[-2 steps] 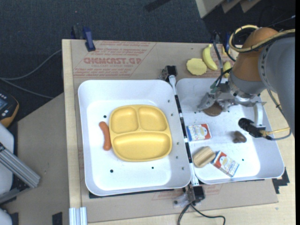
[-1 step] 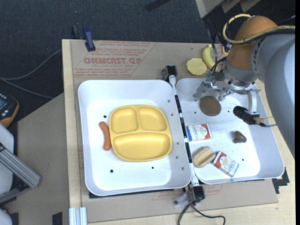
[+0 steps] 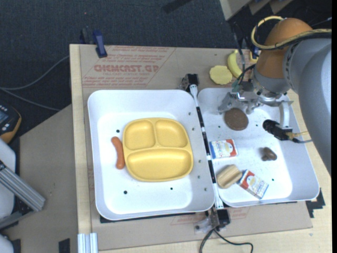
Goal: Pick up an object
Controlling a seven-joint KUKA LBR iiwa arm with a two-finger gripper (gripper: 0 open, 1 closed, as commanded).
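My gripper hangs over the far left part of the right bin, its grey fingers spread open. Just under and in front of it a round brown disc lies flat on the bin floor; nothing is held between the fingers. Also in this bin are a small white carton with blue and red print, a tan bread roll, a white and red packet and a small brown lump.
The left bin holds a yellow divided plate with an orange sausage beside its left edge. A yellow banana and a yellow lump lie on the bench behind the right bin. A blue clamp sits at the far left corner.
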